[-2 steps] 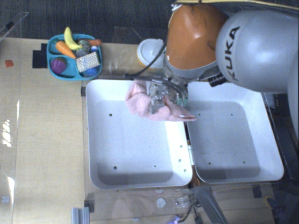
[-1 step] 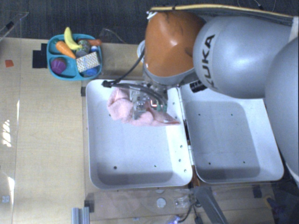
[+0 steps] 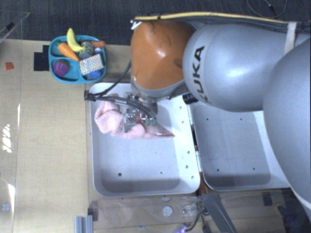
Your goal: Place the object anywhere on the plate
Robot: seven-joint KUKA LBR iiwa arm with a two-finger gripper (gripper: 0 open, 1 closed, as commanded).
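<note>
Pale wood makes up the bench (image 3: 43,144), with dark carpet beyond its far edge; two shallow white bins sit side by side on it, the left bin (image 3: 141,178) and the right bin (image 3: 233,174), their rims nearly touching. At the bench's far left corner rests a blue divided plate (image 3: 54,73) crowded with toy food, among them a banana (image 3: 73,40) and a carrot (image 3: 67,50); this looks to be the target for the task.

A pink cloth (image 3: 112,121) lies crumpled in the far half of the left bin, and I take it for the object to be moved; the claw (image 3: 138,115) hangs right over it, low among the folds, but whether it is wide, narrow or gripping cloth I cannot tell from this angle, since the orange wrist and the dark fittings hide the tips.

To do this step well, I judge the grasp should bite a raised fold near the middle of the cloth, not a trailing corner; then lift straight up until the fabric clears the bin wall before travelling left toward the plate, so no hem drags.

Writing: "KUKA" reads in dark letters on the grey arm (image 3: 233,67); nothing else is legible.
</note>
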